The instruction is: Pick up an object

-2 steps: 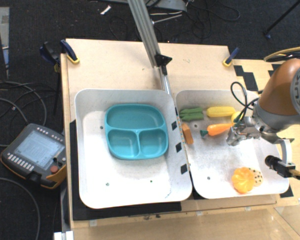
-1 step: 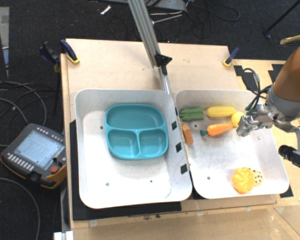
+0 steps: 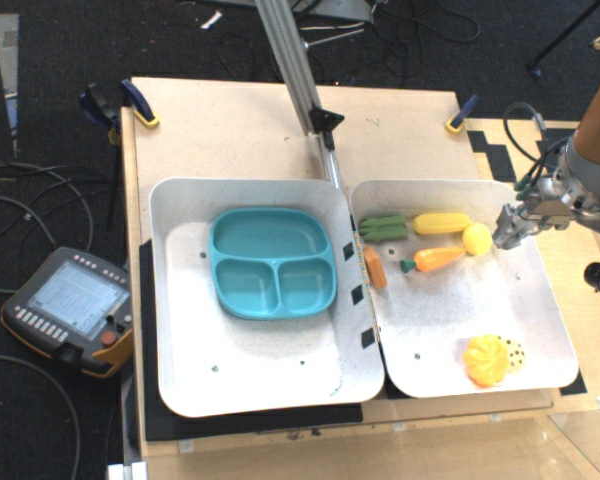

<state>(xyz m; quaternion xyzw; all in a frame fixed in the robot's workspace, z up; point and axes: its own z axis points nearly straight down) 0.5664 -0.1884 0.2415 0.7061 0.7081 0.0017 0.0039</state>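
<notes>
The right bin (image 3: 540, 298) holds toy food along its far side: a green bean pod (image 3: 382, 228), a yellow corn cob (image 3: 440, 224), a yellow lemon (image 3: 477, 239), an orange carrot (image 3: 438, 259) and a small orange sausage piece (image 3: 375, 268). A yellow ruffled toy (image 3: 487, 359) lies near the bin's front right corner. My gripper (image 3: 508, 232) hangs at the right side of this bin, just right of the lemon, with nothing seen between its fingers.
The left bin (image 3: 180, 368) carries a teal divided plate (image 3: 274, 262). A slanted metal pole (image 3: 295, 63) rises over the divider between the bins. Clamps sit at the bench's far corners. A teach pendant (image 3: 65, 308) lies on the floor left.
</notes>
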